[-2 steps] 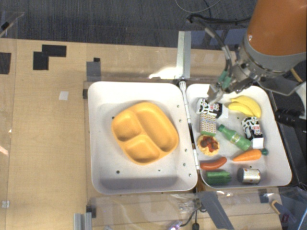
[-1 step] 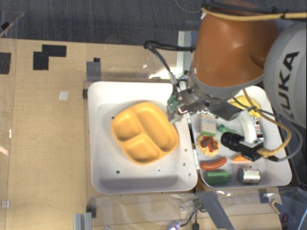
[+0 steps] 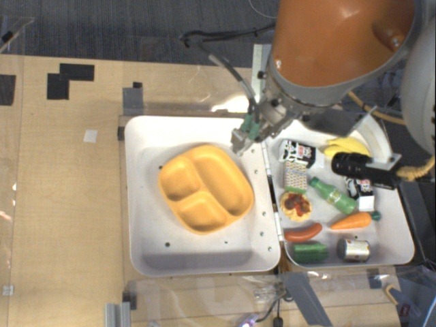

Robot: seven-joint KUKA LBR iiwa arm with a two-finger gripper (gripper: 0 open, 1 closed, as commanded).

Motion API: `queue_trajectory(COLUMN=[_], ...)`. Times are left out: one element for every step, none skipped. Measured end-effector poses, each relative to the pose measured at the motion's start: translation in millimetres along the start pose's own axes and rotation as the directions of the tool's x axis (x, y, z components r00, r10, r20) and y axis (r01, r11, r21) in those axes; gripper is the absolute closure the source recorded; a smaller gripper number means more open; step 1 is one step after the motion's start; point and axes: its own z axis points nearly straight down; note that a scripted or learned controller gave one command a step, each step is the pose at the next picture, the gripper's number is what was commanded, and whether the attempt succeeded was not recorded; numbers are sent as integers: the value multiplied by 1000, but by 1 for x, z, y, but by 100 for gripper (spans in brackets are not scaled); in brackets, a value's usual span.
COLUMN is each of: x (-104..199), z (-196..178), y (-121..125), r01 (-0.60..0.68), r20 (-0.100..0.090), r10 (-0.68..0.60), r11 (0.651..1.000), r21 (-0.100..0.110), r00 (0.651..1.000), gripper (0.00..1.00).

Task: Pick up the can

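End effector (image 3: 241, 139): low at the far right corner of the left shallow white bin (image 3: 136, 203), right by the wall shared with the right shallow white bin (image 3: 403, 240). Released or clenched: cannot tell.

Just beside it, in the left bin: yellow plastic plate with three compartments (image 3: 204, 186), a rounded square, smooth, lying flat.

Across the divider, far end: black-and-white printed carton (image 3: 298, 153), yellow banana (image 3: 347, 146).

Mid bin: small patterned flat packet (image 3: 295, 178), glossy green bottle (image 3: 332, 192) on its side, round red-and-yellow toy food piece (image 3: 296, 207), orange tapered carrot (image 3: 352, 221).

Near end: red sausage-shaped piece (image 3: 302, 233), dark green blocky vegetable (image 3: 310, 252).

Short silver metal can (image 3: 355, 249): near right corner of the right bin, well apart from the end effector, just right of the green vegetable. Apparently on its side, long axis roughly left to right across the view. Shiny curved wall uppermost.

Pale wooden worktop (image 3: 61, 182) around both bins.
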Motion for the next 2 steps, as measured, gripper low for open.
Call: queue_trajectory(x=[47, 45], z=[1, 1], y=[37, 36], r01=[-305, -439], r20=[-1, -1], r10=[305, 439], r11=[952, 898], r21=[3, 4], r00=[952, 898], gripper=[100, 100])
